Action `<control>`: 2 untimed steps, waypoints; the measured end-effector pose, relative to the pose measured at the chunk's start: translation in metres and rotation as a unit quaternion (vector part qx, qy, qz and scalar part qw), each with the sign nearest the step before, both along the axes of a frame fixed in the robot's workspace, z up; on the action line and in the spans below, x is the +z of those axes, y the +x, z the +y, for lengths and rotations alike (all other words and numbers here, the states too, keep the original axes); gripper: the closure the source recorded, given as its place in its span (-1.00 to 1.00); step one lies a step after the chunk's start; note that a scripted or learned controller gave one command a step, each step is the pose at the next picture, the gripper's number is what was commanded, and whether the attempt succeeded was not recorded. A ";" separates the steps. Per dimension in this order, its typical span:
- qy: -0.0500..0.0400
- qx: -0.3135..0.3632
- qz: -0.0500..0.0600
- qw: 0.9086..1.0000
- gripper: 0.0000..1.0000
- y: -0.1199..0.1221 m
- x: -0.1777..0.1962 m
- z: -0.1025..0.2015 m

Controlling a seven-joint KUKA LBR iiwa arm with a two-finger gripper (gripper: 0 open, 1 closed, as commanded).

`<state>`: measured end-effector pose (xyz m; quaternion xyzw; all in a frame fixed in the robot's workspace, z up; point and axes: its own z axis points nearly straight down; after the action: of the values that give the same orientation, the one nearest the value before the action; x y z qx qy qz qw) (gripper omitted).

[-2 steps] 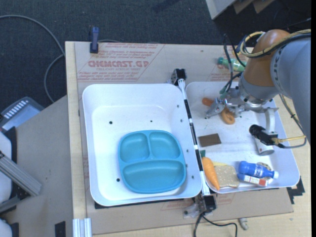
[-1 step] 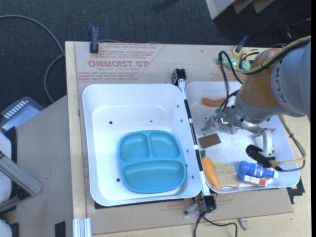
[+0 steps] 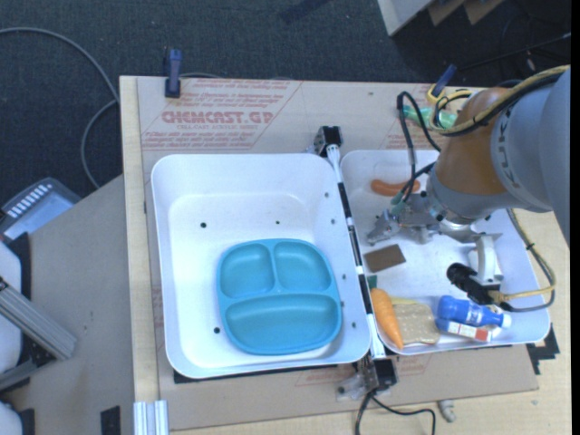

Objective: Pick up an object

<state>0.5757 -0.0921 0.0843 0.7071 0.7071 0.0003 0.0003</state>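
My gripper (image 3: pixel 384 229) hangs low over the left part of the right bin (image 3: pixel 528 247), with the arm coming in from the right. Just below it a flat brown rectangle (image 3: pixel 384 258) lies on the bin floor. Nothing shows between the gripper and that piece. A small orange-red piece (image 3: pixel 388 187) lies behind the gripper near the bin's back wall. At the front of the bin are an orange carrot (image 3: pixel 387 319), a tan bread slice (image 3: pixel 414 323) and a blue and white bottle (image 3: pixel 469 316) on its side.
The left bin (image 3: pixel 181 188) holds a blue divided plate (image 3: pixel 278 294) toward its front. A clamp (image 3: pixel 328 138) sits at the back where the two bins meet. Cables (image 3: pixel 426 116) run behind the right bin.
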 end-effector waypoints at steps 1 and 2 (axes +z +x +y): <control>0.000 0.000 0.001 1.000 -1.00 -0.014 0.000 -0.003; 0.000 0.000 0.000 1.000 -1.00 0.010 0.000 -0.001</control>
<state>0.5859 -0.0927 0.0846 0.7070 0.7072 0.0004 0.0006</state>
